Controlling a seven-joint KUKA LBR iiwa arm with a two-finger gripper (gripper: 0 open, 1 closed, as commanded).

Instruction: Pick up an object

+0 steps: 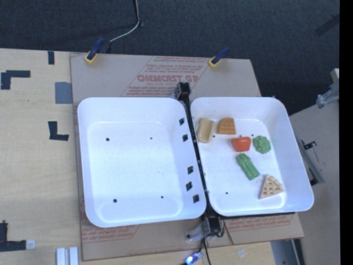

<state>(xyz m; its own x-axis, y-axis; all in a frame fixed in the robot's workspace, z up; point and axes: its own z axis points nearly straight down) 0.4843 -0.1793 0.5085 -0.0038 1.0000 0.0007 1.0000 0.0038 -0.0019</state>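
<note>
The pale wooden table [33, 170] is carrying a brown cardboard sheet [165, 73]. Two yellow-and-blue clamps [94, 51] are pinning the sheet's far edge, likely so it cannot slide. On the sheet, the left shallow white plastic bin [83, 115] is lying with its floor bare. It is probably serving as the drop-off side. Small black clips [190, 171] are sitting along the seam and seem to be keeping the two bins butted together.

The right shallow white plastic bin [288, 120] is holding all the toy food:

- **Tan bread-roll piece** [205, 130]: lying at about ten o'clock in this bin, just beside the seam wall.
- **Orange-brown toast-like piece** [226, 126]: sitting at eleven o'clock, near the roll.
- **Small red tomato-like piece** [241, 143]: resting close to the centre.
- **Green broccoli-shaped piece** [262, 144]: sitting just beside the red piece, at two o'clock.
- **Long green cucumber-like piece** [247, 166]: lying slanted below the centre.
- **Tan waffle-patterned wedge** [270, 186]: lying at five o'clock near the wall, apart from the others.

At this resolution the exact foods are only a guess.

No piece is lifted yet, and how the fingers are standing I cannot tell. The wedge or the cucumber-like piece is looking easiest to take, since each has free space around it.
</note>
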